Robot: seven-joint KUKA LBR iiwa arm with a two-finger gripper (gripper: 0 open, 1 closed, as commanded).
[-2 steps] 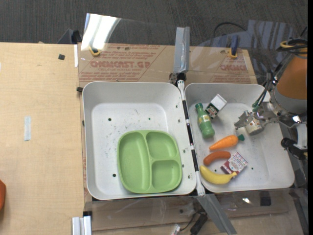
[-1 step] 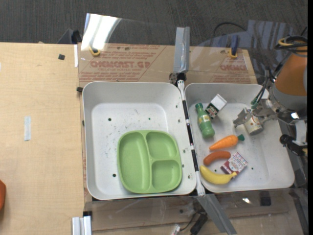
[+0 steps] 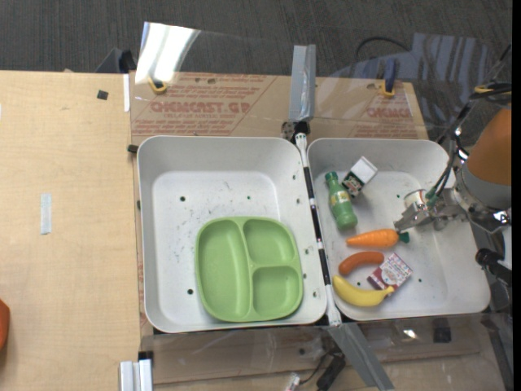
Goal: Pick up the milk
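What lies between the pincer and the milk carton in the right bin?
In the camera view, bare white bin floor separates the pincer from the milk carton.

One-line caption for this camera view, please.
Grey arm's two-finger gripper hovers in right white bin, beside orange carrot, apart from small white milk carton.

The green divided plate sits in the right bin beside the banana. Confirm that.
Not right. The camera view shows the green divided plate in the left bin, alone. The banana lies in the right bin, along with the carrot and milk carton.
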